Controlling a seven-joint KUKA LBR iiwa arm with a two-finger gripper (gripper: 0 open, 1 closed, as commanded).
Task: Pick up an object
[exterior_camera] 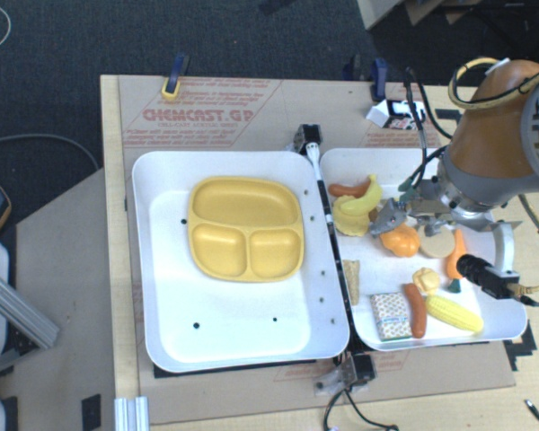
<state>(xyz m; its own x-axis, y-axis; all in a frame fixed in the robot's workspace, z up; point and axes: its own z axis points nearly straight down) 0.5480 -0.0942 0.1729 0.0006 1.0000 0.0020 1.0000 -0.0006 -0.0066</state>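
The gripper hangs low in the right bin, right over a small orange fruit that sits just beneath its tip, with a yellow toy immediately to its left; whether it is spread or closed I cannot tell from this angle. To do the pick well, I judge it should centre squarely over the orange fruit, keep clear of the yellow toy, and only lift once the fruit is truly caught. On the table, up and to the gripper's left, red print on the board reads "CHEMCAST GP".
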